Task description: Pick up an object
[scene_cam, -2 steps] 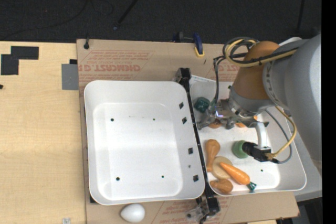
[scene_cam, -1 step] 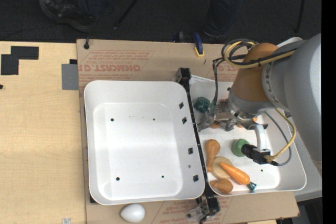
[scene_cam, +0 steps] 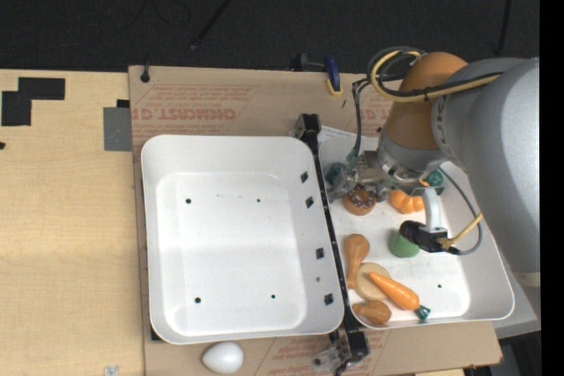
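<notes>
— Where do you want me looking first?

— At the small round brown object (scene_cam: 359,205) in the right white bin (scene_cam: 480,299), near its upper left corner. Your gripper (scene_cam: 363,183) sits directly over it, seemingly touching it from above.

— Is it clamped on that piece?

— You cannot tell from this angle; the wrist hides the tips.

— How is the arm posed?

— Your grey arm (scene_cam: 493,136) comes in from the right, orange band (scene_cam: 423,101) above the wrist, bent steeply down into the bin.

— What lies around the brown piece?

— Just right of it, an orange lumpy toy (scene_cam: 405,201). Below and right, a green round toy (scene_cam: 405,246). Straight below, a tan pear-shaped toy (scene_cam: 354,253), then an orange plastic carrot (scene_cam: 393,289) and a brown oval toy (scene_cam: 373,311). The left white bin (scene_cam: 176,313) lies left of it; a white egg (scene_cam: 222,357) rests on the bench below that bin.
</notes>
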Available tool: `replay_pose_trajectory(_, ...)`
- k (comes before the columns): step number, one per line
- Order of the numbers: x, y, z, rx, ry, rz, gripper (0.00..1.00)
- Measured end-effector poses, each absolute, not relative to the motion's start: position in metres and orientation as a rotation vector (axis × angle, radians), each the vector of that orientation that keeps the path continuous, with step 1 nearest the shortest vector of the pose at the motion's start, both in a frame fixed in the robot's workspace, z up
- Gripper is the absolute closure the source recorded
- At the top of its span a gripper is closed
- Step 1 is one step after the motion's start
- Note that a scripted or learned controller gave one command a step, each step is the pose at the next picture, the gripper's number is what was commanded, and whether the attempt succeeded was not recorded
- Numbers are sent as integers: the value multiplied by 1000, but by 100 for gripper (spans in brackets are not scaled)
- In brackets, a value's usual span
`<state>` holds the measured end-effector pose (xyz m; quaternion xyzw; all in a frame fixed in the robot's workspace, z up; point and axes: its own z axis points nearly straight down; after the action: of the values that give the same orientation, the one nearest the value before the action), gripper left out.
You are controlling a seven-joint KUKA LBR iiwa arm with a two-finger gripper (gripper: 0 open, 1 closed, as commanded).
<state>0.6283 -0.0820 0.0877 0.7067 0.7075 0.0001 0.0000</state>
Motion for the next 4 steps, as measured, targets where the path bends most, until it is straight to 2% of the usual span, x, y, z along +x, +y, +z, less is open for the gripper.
replay_pose_trajectory(1, 565, -118, 87, 2231, 2221, -9, 0)
replay_pose_trajectory(2, 646, -92, 88, 2218, 2227, 0, 0)
replay_pose_trajectory(3, 623, -82, 87, 2227, 2222, -5, 0)
replay_pose_trajectory(4, 624, -83, 97, 2226, 2224, -6, 100)
